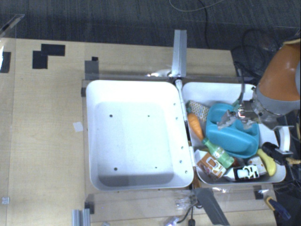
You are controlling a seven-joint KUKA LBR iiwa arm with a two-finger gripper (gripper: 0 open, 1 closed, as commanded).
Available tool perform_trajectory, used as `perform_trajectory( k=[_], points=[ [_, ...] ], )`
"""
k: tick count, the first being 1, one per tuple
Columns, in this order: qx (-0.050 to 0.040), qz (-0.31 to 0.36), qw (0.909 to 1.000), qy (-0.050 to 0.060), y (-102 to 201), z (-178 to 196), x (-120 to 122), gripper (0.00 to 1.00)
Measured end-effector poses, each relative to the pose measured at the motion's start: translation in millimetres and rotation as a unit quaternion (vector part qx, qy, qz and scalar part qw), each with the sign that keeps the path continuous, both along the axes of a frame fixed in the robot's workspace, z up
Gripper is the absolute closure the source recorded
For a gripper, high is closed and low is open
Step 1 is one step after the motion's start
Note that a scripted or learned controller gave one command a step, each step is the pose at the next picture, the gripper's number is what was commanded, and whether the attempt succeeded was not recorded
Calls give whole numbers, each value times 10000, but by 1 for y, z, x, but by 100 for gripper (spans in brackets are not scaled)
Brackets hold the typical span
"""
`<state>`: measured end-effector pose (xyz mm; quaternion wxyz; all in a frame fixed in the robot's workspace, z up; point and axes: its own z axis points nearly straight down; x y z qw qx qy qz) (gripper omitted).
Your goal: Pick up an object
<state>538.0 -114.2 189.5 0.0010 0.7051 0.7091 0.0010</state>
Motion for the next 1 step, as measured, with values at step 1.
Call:
perform_trajectory(
  k=[1],
  points=[
    [-2, 1157, 9933, -5, 77, -5, -11, 0]
  ],
)
